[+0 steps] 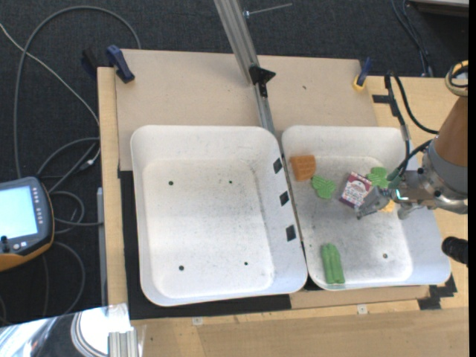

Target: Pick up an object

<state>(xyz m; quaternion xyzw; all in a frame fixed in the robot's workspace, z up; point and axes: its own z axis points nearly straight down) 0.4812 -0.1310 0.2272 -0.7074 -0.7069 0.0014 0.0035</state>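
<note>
Two shallow white bins side by side on a wooden bench [193,95]. Left bin [149,143] speckled with dark dots. Right bin [327,134] with all the loose items.

In the right bin:
- Orange block [303,167] near the upper left corner, close to the shared edge of the bins.
- Small green piece [323,187] just below and right of the orange block.
- Purple-and-white box [355,190] around mid-bin, tilted, right of the small green piece.
- Second green piece [379,175] just up and right of the box, partly behind the tool.
- Bit of yellow [389,207] below that, too small and too hidden to name.
- Long green block [332,264] near the front wall, well apart from the rest.

Grey arm [446,162] in from the right, orange band above the wrist, low over the right side of the right bin. Gripper [374,204] down at the lower right side of the purple-and-white box, touching or just beside it; cannot tell which. Grip state unreadable at this angle: wide, narrow or holding, cannot tell. Nothing plainly lifted off the bin floor.

Around the bench: metal pole [234,28] slanting down to the gap between the bins, blue clamp [119,62] at the far left corner, handheld pendant with lit screen [18,218] on the floor at left, loose cables [52,58] on the dark carpet.
</note>
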